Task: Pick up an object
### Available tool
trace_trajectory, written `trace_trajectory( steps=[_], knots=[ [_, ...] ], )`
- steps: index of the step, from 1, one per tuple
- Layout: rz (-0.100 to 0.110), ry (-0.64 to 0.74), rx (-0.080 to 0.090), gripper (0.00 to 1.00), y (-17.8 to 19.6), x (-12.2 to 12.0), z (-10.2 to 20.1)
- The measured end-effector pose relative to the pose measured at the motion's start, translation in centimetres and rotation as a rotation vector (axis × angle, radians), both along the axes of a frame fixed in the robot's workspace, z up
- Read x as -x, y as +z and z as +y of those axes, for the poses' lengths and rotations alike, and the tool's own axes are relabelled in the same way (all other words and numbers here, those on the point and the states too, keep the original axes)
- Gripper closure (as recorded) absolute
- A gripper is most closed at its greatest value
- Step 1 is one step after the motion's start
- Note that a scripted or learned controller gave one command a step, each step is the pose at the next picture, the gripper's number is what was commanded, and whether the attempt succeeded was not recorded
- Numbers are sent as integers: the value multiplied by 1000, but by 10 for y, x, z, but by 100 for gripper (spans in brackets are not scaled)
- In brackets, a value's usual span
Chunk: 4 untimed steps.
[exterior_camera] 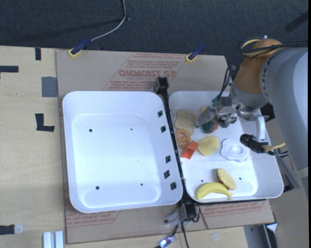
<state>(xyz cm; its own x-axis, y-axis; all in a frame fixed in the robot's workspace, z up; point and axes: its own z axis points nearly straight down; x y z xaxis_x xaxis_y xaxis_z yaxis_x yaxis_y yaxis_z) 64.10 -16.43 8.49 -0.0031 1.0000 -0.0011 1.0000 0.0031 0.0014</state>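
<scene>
My gripper is low over the back of the right bin, reaching in from the right. A small green object shows just beneath it, partly hidden by it. Close by lie a beige slice, an orange ring, a red-orange block and a yellow lump. A white piece sits to the right of the lump. At the bin's front lie a banana and a round tan biscuit.
The left bin adjoins the right one along a black clipped divider. The grey arm covers the right bin's far right side. Both bins rest on a cardboard sheet.
</scene>
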Motion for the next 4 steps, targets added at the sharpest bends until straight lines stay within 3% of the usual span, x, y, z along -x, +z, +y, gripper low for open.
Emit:
trace_trajectory(
  steps=[1,2,3,4],
  knots=[
    [39,-9,-6,0,-4,-21,0],
    [34,-7,1,100,6,-20,-2],
    [34,-7,2,0,6,-20,-2],
    [6,-3,0,0,1,-14,0]
  ],
)
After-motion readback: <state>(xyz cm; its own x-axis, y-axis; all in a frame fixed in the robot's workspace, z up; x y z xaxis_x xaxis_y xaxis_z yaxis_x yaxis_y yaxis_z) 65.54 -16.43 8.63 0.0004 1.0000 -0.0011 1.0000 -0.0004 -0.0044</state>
